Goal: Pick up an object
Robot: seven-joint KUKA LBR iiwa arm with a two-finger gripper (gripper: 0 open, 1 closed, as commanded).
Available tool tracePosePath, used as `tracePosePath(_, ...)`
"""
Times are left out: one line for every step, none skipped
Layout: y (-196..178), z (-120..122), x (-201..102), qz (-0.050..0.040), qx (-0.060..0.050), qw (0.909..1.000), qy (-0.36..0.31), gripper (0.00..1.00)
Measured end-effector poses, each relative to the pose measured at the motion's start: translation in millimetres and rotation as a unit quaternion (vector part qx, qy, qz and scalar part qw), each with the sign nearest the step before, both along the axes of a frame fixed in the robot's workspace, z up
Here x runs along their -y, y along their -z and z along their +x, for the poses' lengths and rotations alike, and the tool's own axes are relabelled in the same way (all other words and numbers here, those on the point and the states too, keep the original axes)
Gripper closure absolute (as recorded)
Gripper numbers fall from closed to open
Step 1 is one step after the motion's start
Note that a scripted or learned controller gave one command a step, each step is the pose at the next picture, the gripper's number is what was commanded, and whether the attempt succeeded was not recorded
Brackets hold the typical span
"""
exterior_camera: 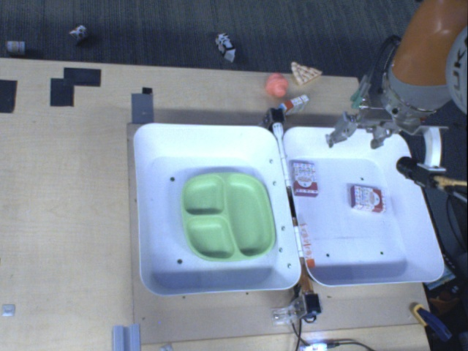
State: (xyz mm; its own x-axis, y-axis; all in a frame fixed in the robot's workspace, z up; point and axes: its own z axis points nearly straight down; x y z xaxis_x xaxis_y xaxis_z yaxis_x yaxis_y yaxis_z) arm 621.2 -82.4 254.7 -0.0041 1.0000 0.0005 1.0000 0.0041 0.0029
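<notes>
Packets were the likely targets: two small red-and-white ones lay flat on the floor of the right bin (409,218), one (304,178) close against the shared rim between the bins, the other (366,198) further from that rim, toward the bin's middle. Both lay apart from each other and away from the bin's far wall, which probably left room for fingers to descend on either side of them.

The gripper (360,129) hung above the right bin's far edge, beyond both packets, its two fingers spread apart with nothing between them. That open, raised pose suited an approach not yet begun; the packet nearer the bin's middle sat closer beneath it and looked the easier reach.

A green divided tray (227,214) sat in the middle of the left bin (157,159), on the other side of the shared rim, well apart from the gripper. Beyond the right bin's far edge, on the worktop (66,196), rested a pink ball (276,85), a pizza-slice toy (306,72) and a small bottle (294,104), outside the bins and so probably not candidates.
</notes>
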Motion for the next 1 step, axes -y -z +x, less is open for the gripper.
tracePosePath(136.2,-13.2,18.1,-0.0001,-0.002,1.0,0.001,0.0)
